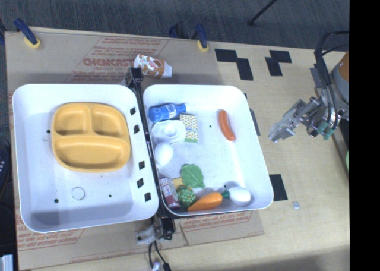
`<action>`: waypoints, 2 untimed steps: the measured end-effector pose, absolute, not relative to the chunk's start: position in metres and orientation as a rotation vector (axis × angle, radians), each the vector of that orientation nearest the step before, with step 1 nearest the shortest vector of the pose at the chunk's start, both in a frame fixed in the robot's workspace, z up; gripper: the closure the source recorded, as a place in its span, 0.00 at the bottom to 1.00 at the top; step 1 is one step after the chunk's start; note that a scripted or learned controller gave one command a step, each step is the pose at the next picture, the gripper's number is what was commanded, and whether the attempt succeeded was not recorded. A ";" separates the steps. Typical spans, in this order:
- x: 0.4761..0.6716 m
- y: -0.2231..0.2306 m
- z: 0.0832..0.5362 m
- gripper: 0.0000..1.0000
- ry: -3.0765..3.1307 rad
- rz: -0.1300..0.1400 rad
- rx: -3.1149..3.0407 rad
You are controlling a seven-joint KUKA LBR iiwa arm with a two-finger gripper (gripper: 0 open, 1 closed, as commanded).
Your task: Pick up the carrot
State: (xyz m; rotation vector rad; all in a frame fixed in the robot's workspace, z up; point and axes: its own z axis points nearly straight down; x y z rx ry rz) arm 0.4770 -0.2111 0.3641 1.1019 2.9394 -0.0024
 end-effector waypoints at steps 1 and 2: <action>0.477 -0.211 0.435 1.00 2.977 -0.003 0.994; 0.477 -0.211 0.318 1.00 3.085 0.000 0.598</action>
